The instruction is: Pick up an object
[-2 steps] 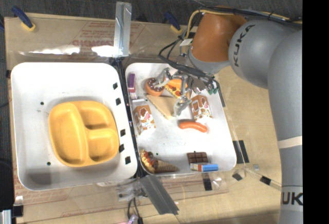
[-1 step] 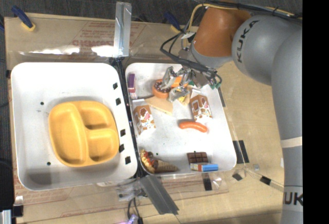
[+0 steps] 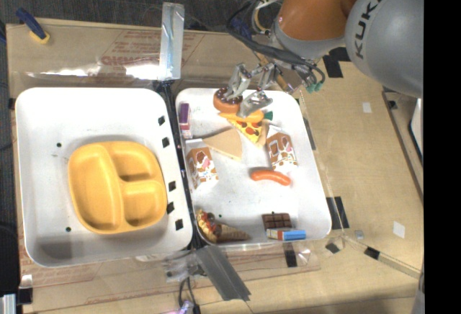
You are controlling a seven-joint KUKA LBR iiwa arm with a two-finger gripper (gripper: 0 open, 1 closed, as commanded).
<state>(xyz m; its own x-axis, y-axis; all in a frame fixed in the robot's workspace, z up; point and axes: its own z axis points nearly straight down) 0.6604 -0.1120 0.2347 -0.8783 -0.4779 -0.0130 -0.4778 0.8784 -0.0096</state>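
Your gripper [image 3: 245,91] hangs over the far end of the right bin [image 3: 313,194], just above the donut [image 3: 225,101] and the pizza slice [image 3: 251,127]. You cannot tell from this angle whether it is apart or closed, and nothing is seen held in it. The same bin holds a sausage [image 3: 271,176], two snack packets [image 3: 202,166] [image 3: 281,150] and a chocolate bar [image 3: 276,220]. The left bin [image 3: 36,125] holds a yellow divided tray [image 3: 117,185].
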